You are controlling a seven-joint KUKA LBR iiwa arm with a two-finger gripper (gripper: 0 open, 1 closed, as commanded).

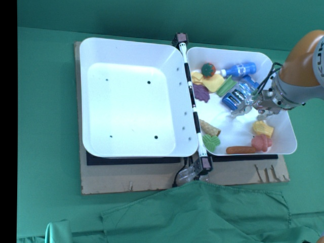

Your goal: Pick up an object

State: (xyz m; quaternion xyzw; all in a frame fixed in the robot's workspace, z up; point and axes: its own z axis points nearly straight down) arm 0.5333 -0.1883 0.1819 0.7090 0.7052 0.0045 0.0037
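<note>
Tool point(249, 108) low in right bin point(283, 135) | we cannot tell its grip state | blue battery pack point(237, 96) touching tool's upper-left side, long axis diagonal toward blue bottle point(242, 69) | we judge pack the nearest target.

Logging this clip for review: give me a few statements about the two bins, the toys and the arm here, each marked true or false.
1. All the toys lie in the right bin. True.
2. The blue bottle lies near the right bin's far edge. True.
3. The gripper hangs over the left bin. False: it is over the right bin, beside the blue pack.
4. The orange carrot lies at the right bin's far edge. False: it lies along the near edge.
5. The purple toy lies close to the divider between the bins. True.
</note>
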